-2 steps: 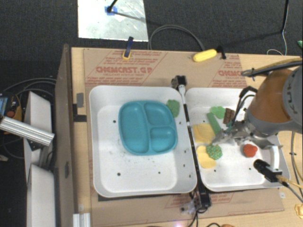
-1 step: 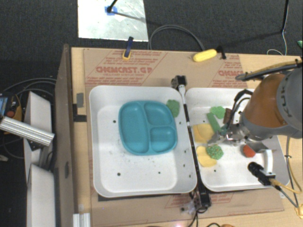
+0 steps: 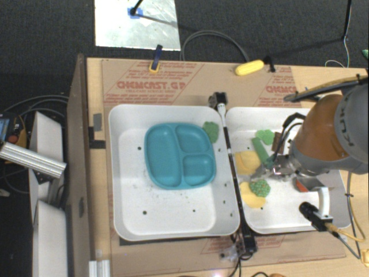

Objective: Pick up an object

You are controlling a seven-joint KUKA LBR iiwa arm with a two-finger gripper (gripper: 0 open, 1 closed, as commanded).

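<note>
My gripper (image 3: 271,167) is low in the right bin (image 3: 288,221), near its left-centre. It sits among several small things: a dark green stick (image 3: 260,150) right at its tip, a yellow piece (image 3: 247,161) to its left, and a bumpy green piece (image 3: 259,187) just below. A second yellow piece (image 3: 251,197) lies under the bumpy green one. A light green round piece (image 3: 265,135) lies farther back. I see nothing clearly gripped. A small orange-red thing (image 3: 301,184) peeks out beneath the wrist.
The left bin (image 3: 130,212) holds a blue divided plate (image 3: 179,156) with a green piece (image 3: 211,131) at its upper right corner. A dark divider (image 3: 229,154) separates the bins. A yellow object (image 3: 249,68) lies on the bench behind them.
</note>
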